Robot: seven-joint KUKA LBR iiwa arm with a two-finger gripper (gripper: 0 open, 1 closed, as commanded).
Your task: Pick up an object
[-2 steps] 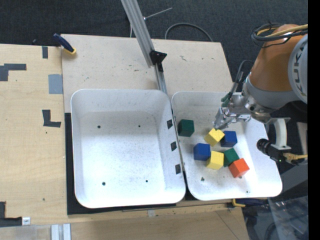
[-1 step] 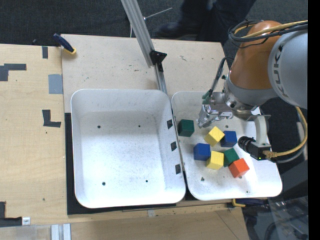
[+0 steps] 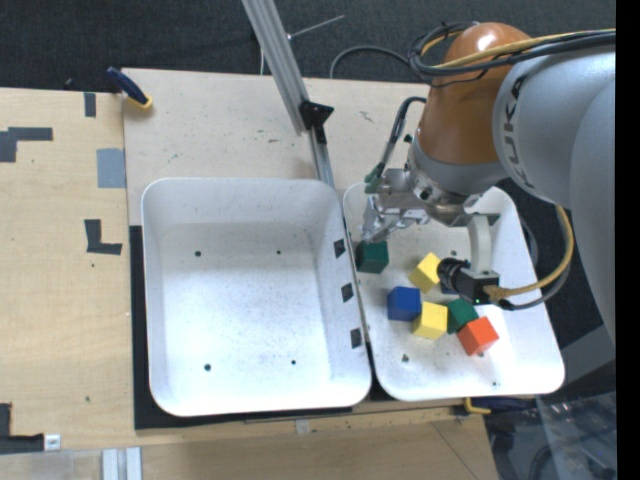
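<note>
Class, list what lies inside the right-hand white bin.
The right-hand bin holds a dark green block under the gripper, a blue block, two yellow blocks, a green block and an orange block. The arm covers the bin's far end.

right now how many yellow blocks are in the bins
2, both in the right bin: one yellow block at mid-bin, the other yellow block just below it beside the blue block. The arm covers the bin's top, so more may be hidden.
</note>
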